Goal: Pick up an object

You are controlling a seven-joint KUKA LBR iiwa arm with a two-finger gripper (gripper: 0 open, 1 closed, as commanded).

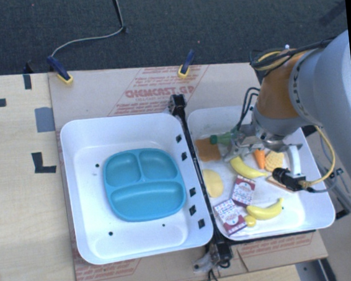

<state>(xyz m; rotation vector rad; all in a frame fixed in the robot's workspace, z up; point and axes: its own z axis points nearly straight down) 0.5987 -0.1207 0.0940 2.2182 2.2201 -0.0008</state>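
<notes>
The right bin (317, 215) holds several toy foods. An orange-brown block (206, 150) and a small green piece (224, 139) lie at its far left. A yellow banana (248, 169) lies mid-bin, and a second banana (265, 210) lies near the front. Two red-and-white cartons (243, 191) (229, 216) and a pale yellow round piece (213, 182) lie between them. My gripper (249, 146) reaches down into this bin, just above the first banana and next to the green piece. An orange carrot-like piece (260, 158) lies close to it. I see nothing between the fingers.
The left bin (80, 178) holds a blue divided plate (145, 183). A black divider (189, 160) runs between the bins. The arm's grey body (320, 90) and cables hang over the right bin's far right side. Yellow clamps (61, 72) (186, 67) grip the cardboard's far edge.
</notes>
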